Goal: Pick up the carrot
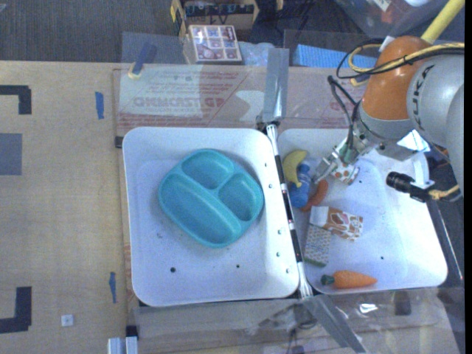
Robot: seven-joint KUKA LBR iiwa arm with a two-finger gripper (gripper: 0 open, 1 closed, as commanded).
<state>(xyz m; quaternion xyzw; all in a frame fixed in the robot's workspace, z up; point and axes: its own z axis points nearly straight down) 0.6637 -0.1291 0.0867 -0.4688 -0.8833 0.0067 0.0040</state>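
Observation:
The carrot (352, 278), orange with a green stub at its left end, lies flat at the front edge of the right bin (413, 234). My gripper (329, 168) hangs over the far left part of that bin, well away from the carrot. It is just above a cluster of a yellow banana (295, 161), a blue toy (300, 192) and a small orange piece (319, 190). Nothing can be seen between its fingers.
A patterned packet (338, 222) and a dark green card (317, 245) lie mid-bin, between the gripper and the carrot. A small red-and-white spotted item (344, 173) sits beside the gripper. The left bin (147, 161) holds a teal divided plate (212, 196). Cardboard boxes stand behind the bench.

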